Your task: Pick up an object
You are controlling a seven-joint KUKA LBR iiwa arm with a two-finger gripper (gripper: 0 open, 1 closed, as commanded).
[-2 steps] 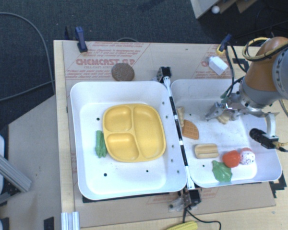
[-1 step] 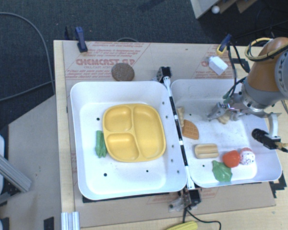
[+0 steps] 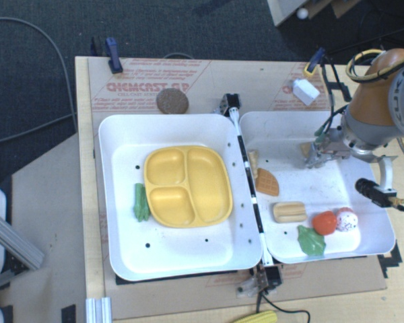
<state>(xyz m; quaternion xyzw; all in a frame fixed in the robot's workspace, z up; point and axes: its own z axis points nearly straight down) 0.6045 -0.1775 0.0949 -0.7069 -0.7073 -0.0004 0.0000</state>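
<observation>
Gripper | state unclear, low in right bin | advice: centre squarely over tan block, descend straight.

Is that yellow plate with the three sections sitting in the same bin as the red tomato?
No, the yellow plate lies in the left bin, while the red tomato lies in the right bin.

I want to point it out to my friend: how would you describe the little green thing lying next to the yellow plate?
Look in the left bin, which holds a yellow plate with three sections. Against the plate's left edge lies a small green leafy piece, long and narrow. It is the one loose item in that bin; the other green piece sits in the right bin beside a tomato.
</observation>
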